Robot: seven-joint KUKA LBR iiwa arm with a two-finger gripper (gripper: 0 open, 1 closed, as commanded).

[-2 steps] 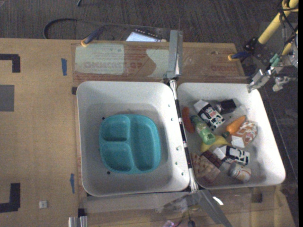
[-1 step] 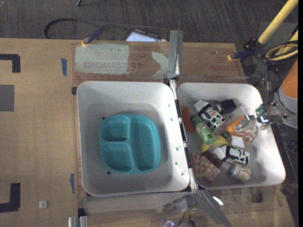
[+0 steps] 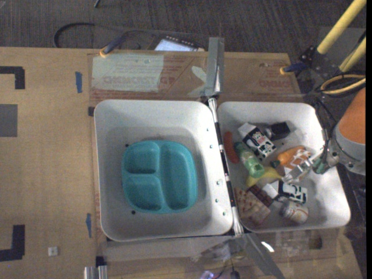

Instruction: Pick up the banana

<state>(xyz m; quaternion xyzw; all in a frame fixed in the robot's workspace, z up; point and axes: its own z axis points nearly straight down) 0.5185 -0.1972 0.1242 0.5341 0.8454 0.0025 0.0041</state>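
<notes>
While the banana lies among toys in the right bin, the pincer is lowered nearby; its opening cannot be told.

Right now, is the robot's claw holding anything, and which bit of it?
It cannot be told. The gripper sits low in the right bin, among the toys by the yellow banana, too blurred to show a hold.
</notes>
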